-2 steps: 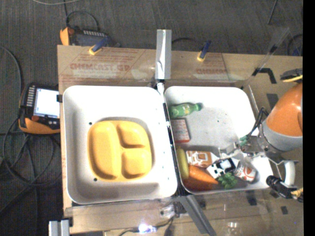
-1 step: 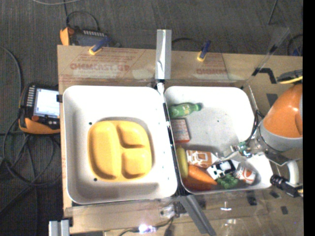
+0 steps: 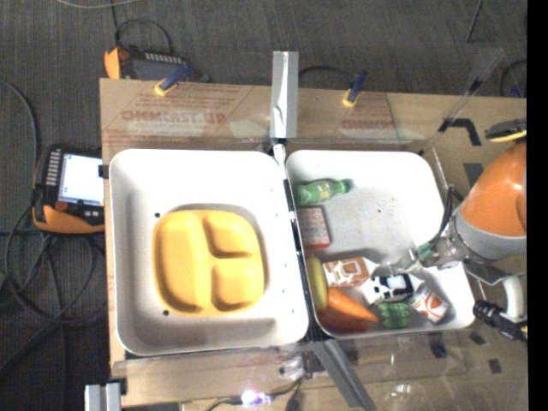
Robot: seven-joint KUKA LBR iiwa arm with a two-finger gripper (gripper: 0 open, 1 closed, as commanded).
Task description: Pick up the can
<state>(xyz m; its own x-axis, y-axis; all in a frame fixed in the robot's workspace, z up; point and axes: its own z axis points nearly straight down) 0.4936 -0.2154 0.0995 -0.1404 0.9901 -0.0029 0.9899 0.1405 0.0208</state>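
Camera view: I see my gripper (image 3: 396,282) low in the right bin (image 3: 402,165), among the clutter at its near end; I cannot tell its state. The can I cannot pick out with certainty there. Around the gripper lie a carrot (image 3: 349,302), a yellow banana (image 3: 318,282), an orange-and-white carton (image 3: 347,271) and a green item (image 3: 395,315). A green bottle (image 3: 321,191) lies near the far wall. The left bin (image 3: 128,229) holds a yellow divided tray (image 3: 210,259).
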